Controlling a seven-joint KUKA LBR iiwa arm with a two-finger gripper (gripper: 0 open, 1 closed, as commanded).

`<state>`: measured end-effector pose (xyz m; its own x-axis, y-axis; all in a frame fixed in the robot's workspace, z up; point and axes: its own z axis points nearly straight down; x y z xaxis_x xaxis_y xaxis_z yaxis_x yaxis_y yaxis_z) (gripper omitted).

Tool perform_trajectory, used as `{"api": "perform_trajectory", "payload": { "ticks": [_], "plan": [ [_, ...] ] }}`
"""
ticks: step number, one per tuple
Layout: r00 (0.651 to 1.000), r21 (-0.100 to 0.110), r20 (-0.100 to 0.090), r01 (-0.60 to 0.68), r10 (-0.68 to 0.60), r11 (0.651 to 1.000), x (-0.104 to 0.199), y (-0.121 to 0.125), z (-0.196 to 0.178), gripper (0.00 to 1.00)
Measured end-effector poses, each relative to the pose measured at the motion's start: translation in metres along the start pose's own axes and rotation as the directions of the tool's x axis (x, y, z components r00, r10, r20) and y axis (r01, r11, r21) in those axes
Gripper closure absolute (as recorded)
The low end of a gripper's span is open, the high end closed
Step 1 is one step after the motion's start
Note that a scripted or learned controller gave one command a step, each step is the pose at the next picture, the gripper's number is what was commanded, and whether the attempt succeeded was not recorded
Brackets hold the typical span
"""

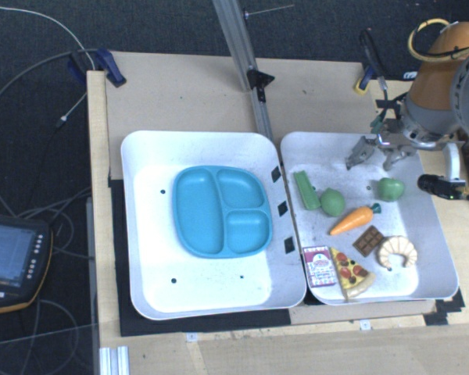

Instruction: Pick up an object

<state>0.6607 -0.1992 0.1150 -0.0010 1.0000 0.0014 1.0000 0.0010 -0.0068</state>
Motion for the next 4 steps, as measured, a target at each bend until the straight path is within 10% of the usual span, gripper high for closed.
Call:
{"api": "perform_trajectory", "payload": {
  "ticks": [1, 2, 4],
  "plan": [
    [1.000, -0.001, 0.000, 0.001, -0.001, 1.000, 0.001, 0.000, 0.024, 0.00],
    [1.000, -0.008, 0.002, 0.002, -0.002, 1.000, 0.001, 0.002, 0.009, 1.00],
    [1.000, -0.016, 0.004, 0.001, -0.001, 1.000, -0.003, 0.013, -0.098, 1.00]
  ]
}}
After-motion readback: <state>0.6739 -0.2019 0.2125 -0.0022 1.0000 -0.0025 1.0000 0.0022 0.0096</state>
